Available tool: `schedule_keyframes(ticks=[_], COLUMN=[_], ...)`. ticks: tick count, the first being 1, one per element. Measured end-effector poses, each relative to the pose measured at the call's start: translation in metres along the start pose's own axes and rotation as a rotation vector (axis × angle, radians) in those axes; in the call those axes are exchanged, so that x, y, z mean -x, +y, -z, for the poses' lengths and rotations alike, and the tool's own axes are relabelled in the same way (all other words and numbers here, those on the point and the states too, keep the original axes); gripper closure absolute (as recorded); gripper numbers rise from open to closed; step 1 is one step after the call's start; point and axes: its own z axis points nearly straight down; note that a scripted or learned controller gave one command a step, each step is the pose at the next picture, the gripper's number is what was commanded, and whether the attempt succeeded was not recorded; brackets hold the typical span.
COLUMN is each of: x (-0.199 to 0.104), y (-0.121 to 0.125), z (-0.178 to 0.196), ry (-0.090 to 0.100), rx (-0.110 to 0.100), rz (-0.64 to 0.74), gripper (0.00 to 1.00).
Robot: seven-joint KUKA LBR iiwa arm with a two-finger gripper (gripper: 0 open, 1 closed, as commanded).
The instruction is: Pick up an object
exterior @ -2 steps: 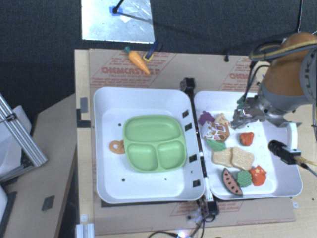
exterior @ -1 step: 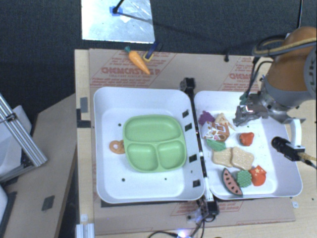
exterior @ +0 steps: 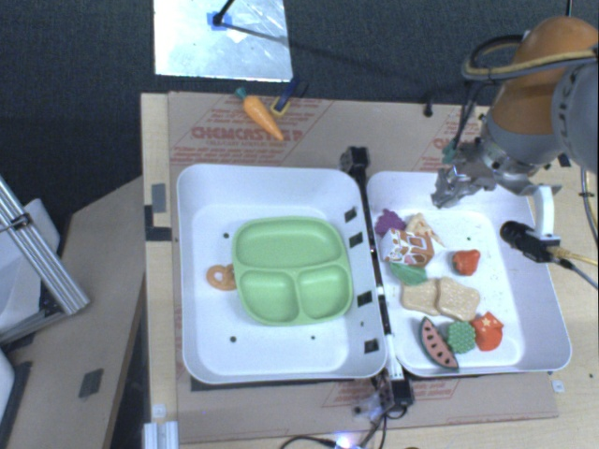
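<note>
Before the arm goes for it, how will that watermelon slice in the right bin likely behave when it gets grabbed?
The watermelon slice looks like rigid toy plastic, so probably stiff and light. It lies flat and thin on the bin floor, so fingers may slide over it. It sits against the green piece, which would likely get nudged.

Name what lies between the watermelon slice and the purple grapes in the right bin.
In the camera view, between the watermelon slice and the purple grapes lie a patterned toy, a green leaf piece and a bread slice.
</note>
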Motion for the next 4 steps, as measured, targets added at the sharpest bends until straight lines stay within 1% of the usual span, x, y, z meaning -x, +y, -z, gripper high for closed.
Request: schedule_keyframes(ticks=[1, 2, 3, 4], x=[-0.009, -0.002, -0.008, -0.007], y=[0.059, 0.044, 0.055, 0.045], z=[0.001, 0.015, -0.001, 0.017], ry=[0.0, 0.0, 0.0, 0.0], rx=[0.003, -0.002, -0.002, -0.001], rz=[0.001, -0.005, -0.002, -0.005], gripper=[1.0, 1.0, 1.0, 1.0])
